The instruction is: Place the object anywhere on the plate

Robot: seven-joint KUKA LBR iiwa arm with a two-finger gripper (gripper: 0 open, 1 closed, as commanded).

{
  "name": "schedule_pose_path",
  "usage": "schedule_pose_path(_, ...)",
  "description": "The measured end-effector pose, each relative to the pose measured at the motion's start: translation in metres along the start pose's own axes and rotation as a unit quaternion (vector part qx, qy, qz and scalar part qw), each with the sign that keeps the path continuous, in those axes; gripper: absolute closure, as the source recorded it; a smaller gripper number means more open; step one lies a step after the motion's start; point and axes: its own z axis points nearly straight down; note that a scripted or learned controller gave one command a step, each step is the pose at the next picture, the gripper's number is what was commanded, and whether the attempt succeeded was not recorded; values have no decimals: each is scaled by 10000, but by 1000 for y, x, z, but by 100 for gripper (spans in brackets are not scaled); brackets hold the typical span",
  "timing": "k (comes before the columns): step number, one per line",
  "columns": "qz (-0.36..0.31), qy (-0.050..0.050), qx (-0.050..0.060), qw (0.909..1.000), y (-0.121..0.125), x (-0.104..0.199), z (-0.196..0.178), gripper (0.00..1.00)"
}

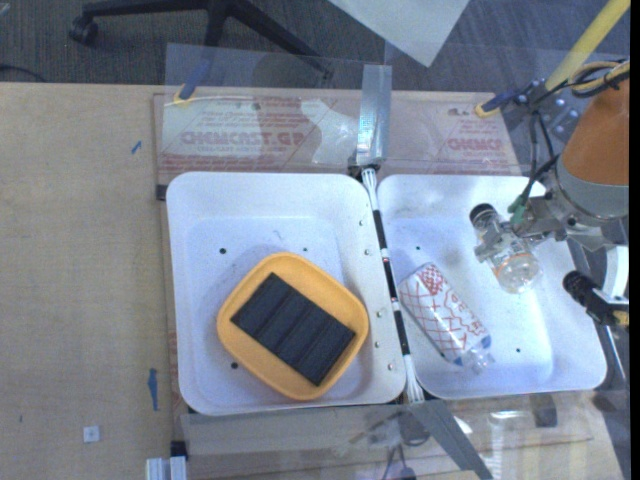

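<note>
We see the gripper (507, 251) over the right bin (570, 363), near its far right part; we cannot tell its state. The plastic bottle (446, 315) lies on its side on that bin's floor, to the gripper's lower left, apart from it. The yellow plate (292, 323) with dark pad sits in the left bin (190, 228).

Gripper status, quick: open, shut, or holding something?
Gripper: over the right white bin, above the clear plastic bottle with the red-and-white label; open or shut cannot be told, and nothing shows between its fingers.
</note>
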Motion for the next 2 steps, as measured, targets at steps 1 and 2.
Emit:
schedule_pose_path(1,-780,1,-8,9970,-33,64,-108,100)
schedule_pose_path(2,-780,-1,-13,9970,-33,64,-109,0)
